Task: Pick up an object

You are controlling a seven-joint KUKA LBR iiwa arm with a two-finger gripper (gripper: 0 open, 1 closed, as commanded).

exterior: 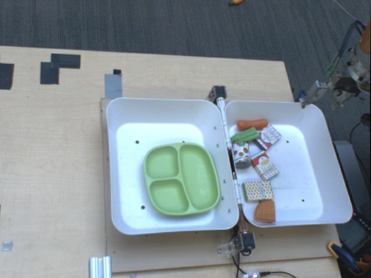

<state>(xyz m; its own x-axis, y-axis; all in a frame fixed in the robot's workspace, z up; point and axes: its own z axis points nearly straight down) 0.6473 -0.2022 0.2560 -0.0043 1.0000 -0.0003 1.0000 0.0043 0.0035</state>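
Observation:
The right bin (313,172) holds a heap of small things along its left side. Among them are an orange-red sausage shape (253,124), a green pod (244,135), several small printed packets (266,169), a patterned box (255,190) and an orange waffle-like piece (265,211). My gripper (333,88) hangs outside the bin, just past its far right corner, well away from the heap. Nothing shows in it.
A light green divided plate (182,178) lies in the left bin (124,155). A clamp (218,92) sits at the far end of the ridge between the bins. Dark tape patches (58,68) mark the bench. A small orange item (238,0) lies on the grey carpet.

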